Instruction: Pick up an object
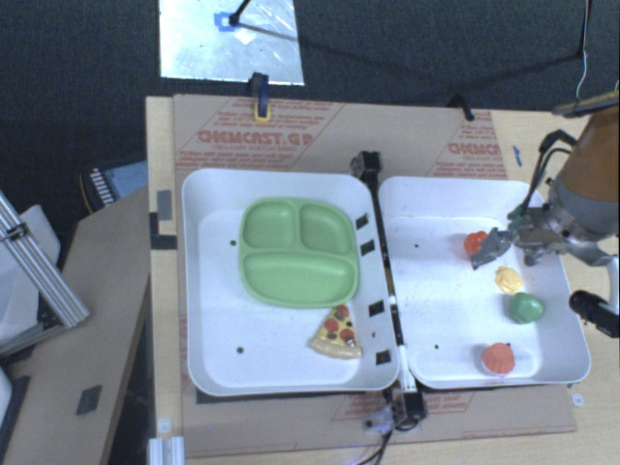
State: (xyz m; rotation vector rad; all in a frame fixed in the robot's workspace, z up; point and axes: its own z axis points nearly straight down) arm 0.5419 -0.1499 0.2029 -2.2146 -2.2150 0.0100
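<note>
Arm comes in from the right edge of the frame, its orange band high at the upper right and the grey wrist bent down over the right bin. Its gripper points leftward, low over the bin's upper right part. From where I stand I cannot tell how the gripper is set, nor whether anything sits in it.

Just at the gripper's tip lies a red piece, partly covered by it; touching or only close, I cannot say. Below that, a yellow piece lies just under the wrist. A green piece sits just below the yellow one, near the bin's right wall. An orange piece rests near the bin's lower edge, apart from the rest.

Left and middle of the right bin are bare white floor, so there is open room on that side. The right-hand pieces crowd toward the right wall.

The left bin holds a green tray with three sections, set in its upper middle. A pizza slice lies just below the tray's lower right corner, near the wall between the bins. Bare floor runs along the left bin's left side and bottom.
</note>
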